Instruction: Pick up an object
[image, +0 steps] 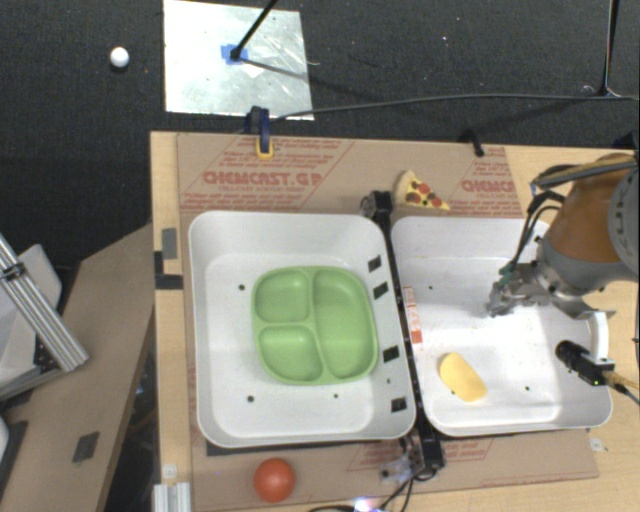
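A yellow oblong object (462, 377) lies on the floor of the right bin (440, 250), toward its front left. My gripper (503, 298) hangs over the same bin, up and to the right of the yellow object, with a clear gap between them. The arm's grey wrist and orange band (590, 225) reach in from the right edge. A green divided plate (314, 324) sits in the middle of the left bin (215, 300).
A pizza-slice toy (421, 192) lies on the cardboard behind the right bin. A red ball (274, 479) rests on the bench in front of the left bin. Black clips sit along the divider (390, 300) between the bins.
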